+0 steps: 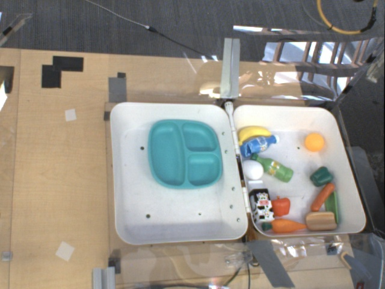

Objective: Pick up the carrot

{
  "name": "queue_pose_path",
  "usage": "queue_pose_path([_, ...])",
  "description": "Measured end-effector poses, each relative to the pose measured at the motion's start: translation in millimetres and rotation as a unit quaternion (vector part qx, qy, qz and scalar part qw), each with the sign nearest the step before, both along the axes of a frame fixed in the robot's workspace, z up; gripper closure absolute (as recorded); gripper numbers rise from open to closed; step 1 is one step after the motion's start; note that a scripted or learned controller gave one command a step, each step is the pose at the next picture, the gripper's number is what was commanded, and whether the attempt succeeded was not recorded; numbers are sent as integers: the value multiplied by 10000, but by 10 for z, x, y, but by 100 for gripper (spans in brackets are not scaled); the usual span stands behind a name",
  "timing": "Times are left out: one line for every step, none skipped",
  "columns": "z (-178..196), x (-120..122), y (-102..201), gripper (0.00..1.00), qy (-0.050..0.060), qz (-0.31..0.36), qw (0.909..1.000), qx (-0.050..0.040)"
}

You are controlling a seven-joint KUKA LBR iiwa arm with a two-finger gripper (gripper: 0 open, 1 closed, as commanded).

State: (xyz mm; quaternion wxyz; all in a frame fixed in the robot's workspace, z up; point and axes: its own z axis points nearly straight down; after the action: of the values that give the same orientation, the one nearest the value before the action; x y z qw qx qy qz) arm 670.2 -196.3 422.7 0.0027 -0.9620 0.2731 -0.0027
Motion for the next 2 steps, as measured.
queue_pose_path([-1263,-817,-97,100,48,101,9999,5])
queue_pose_path([-2444,-1764,-61,100,23,1705,9854,-6])
